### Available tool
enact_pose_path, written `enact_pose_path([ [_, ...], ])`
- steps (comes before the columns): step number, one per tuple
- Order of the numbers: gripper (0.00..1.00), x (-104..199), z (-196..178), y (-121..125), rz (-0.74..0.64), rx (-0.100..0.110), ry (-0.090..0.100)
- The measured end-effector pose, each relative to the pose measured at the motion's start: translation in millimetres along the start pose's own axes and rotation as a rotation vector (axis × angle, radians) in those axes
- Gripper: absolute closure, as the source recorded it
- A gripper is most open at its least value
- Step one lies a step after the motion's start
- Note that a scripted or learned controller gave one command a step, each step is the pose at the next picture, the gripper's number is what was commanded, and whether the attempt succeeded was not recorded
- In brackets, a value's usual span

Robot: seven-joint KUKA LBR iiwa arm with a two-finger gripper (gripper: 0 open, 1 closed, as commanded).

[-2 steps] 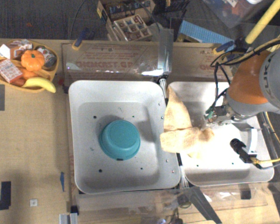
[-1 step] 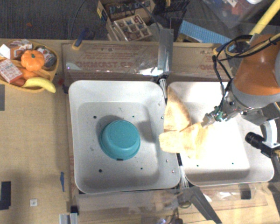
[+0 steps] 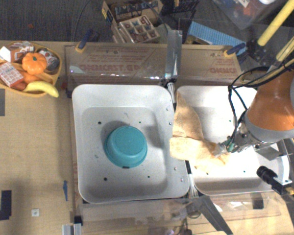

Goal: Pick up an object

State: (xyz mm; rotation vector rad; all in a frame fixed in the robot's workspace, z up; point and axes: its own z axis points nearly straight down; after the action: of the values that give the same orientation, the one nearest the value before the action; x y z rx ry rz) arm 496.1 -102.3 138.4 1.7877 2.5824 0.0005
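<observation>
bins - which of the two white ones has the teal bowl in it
The left bin holds the teal bowl, upside down near its middle. The right bin holds a tan cloth instead, with the gripper at the cloth's edge.

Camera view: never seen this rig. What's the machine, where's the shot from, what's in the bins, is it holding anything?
It is one fixed camera above the bench, looking down at a slant. The grey arm with the orange band reaches in from the right; it is a robot arm whose end effector has two fingers for grasping. Two shallow white bins sit side by side. The left bin holds a teal bowl, upside down. A tan cloth lies in the right bin and drapes over the edge between the bins. The end effector is down at the cloth's right edge; whether it actually grips the cloth is too small to tell. A basket of toy food sits at top left.
</observation>
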Motion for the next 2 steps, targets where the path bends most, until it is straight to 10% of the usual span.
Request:
enact_pose_path([
  [1,0.00,-0.3,-0.1,-0.1,0.000,0.000,0.000],
  [2,0.00,-16.1,48.0,41.8,-0.070,-0.009,-0.004],
])
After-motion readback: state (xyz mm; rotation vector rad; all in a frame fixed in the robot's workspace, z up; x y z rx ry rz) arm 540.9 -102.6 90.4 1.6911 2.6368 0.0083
